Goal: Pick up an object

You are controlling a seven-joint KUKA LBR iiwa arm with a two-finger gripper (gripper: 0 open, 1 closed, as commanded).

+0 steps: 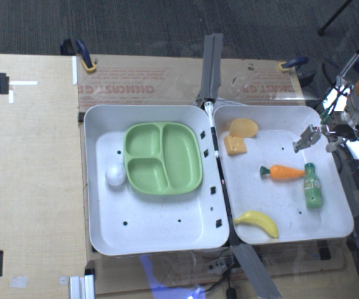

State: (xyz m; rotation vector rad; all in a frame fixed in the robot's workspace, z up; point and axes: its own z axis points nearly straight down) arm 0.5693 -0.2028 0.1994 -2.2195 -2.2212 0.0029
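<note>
Carrot [285, 173], lower-left of pincer [320, 139], apart

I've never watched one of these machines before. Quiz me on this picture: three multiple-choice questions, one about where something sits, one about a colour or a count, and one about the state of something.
1. Where does the green divided plate lie?
A. in the left bin
B. in the right bin
C. on the bench outside the bins

2. How many things lie in the right bin?
A. two
B. five
C. eight

3. How does the green bottle rest?
A. standing upright
B. lying on its side
C. gripped in the air

Answers:
1. A, it sits in the left bin beside a white ball.
2. B, the bottle, a carrot, a banana and two yellow-orange pieces.
3. B, it lies flat on the bin floor, apart from the gripper.
</note>
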